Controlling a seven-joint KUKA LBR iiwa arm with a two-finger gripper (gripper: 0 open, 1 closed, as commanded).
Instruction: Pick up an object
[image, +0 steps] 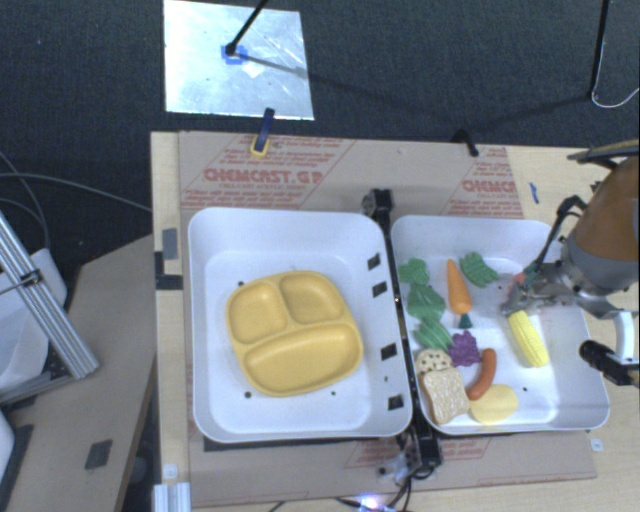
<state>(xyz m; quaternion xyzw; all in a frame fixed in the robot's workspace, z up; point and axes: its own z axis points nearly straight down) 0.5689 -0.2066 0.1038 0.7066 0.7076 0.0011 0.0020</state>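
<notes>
Camera view showed a yellow toy corn cob (528, 338) lying in the right white bin (575, 400), just below the grey two-finger gripper (522, 292), whose opening could not be told; nothing visibly held.

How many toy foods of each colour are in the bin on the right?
Green: 4, leafy pieces
Orange: 2, carrot and sausage
Yellow: 2, corn and lemon-like piece
Purple: 1, grapes
Tan: 2, bread slice and cracker
Total: 11
</notes>
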